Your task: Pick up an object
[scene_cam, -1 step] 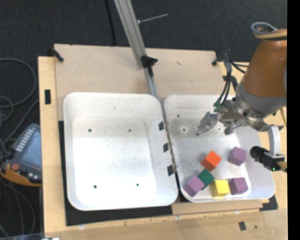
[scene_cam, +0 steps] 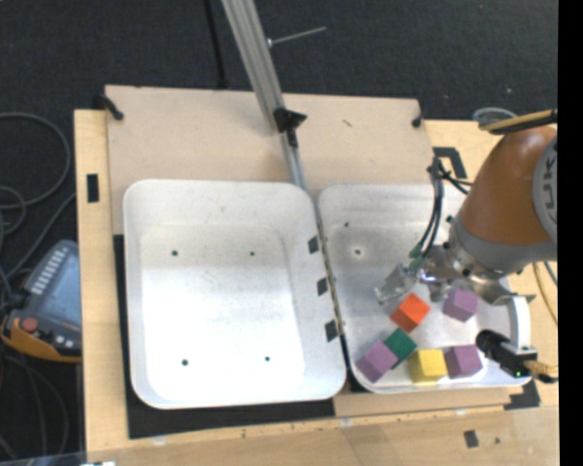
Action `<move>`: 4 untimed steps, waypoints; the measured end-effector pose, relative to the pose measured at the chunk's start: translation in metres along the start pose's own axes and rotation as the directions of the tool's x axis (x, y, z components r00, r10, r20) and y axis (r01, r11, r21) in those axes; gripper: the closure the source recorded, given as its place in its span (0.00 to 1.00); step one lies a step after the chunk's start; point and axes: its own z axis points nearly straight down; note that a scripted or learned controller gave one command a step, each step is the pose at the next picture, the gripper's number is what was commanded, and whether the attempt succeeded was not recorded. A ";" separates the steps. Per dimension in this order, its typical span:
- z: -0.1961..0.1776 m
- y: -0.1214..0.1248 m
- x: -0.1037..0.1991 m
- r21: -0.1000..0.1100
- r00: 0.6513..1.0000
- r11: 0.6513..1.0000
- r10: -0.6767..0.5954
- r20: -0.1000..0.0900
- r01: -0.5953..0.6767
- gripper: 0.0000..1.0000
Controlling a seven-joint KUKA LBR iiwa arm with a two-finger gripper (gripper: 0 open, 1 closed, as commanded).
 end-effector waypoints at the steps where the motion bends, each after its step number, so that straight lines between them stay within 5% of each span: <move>1: 0.043 0.014 -0.051 -0.005 1.000 1.000 0.001 0.003 -0.001 0.00; 2: 0.080 -0.008 0.003 -0.021 1.000 1.000 -0.002 0.007 0.002 0.00; 3: 0.069 -0.007 0.001 -0.025 1.000 1.000 0.004 0.007 -0.004 1.00; 4: -0.020 -0.007 0.100 -0.015 1.000 1.000 -0.013 -0.003 0.013 1.00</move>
